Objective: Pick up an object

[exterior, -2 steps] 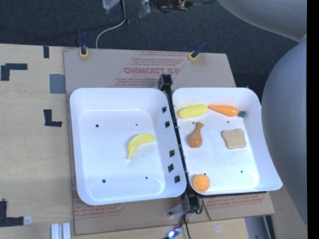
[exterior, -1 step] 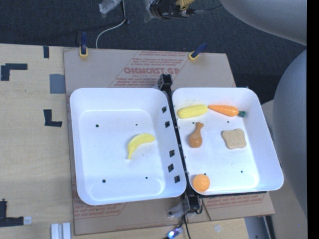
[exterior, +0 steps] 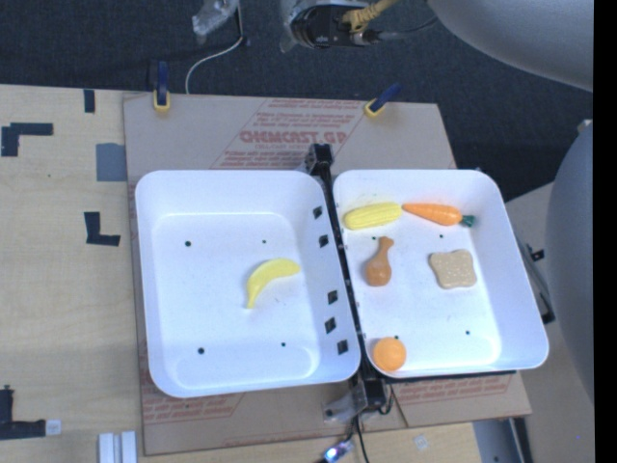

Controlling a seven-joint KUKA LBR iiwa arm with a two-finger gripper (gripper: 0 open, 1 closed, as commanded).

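Observation:
A yellow banana (exterior: 270, 278) lies in the left bin (exterior: 174, 201). The right bin (exterior: 501, 307) holds a yellow corn cob (exterior: 371, 216), an orange carrot (exterior: 434, 213), a brown drumstick (exterior: 379, 262), a tan slice of bread (exterior: 452, 269) and an orange ball-shaped fruit (exterior: 388, 354) at its front left corner. My gripper (exterior: 255, 10) hangs high at the top of the view, beyond the far edge of the bench and well away from both bins. It is open, its two pale fingers spread apart with nothing between them.
The bins sit side by side on a cardboard sheet (exterior: 289, 133) held by two clamps (exterior: 160, 93) at its far edge. The grey arm (exterior: 521, 17) crosses the top right corner. A white cable (exterior: 207, 61) loops down near the far edge.

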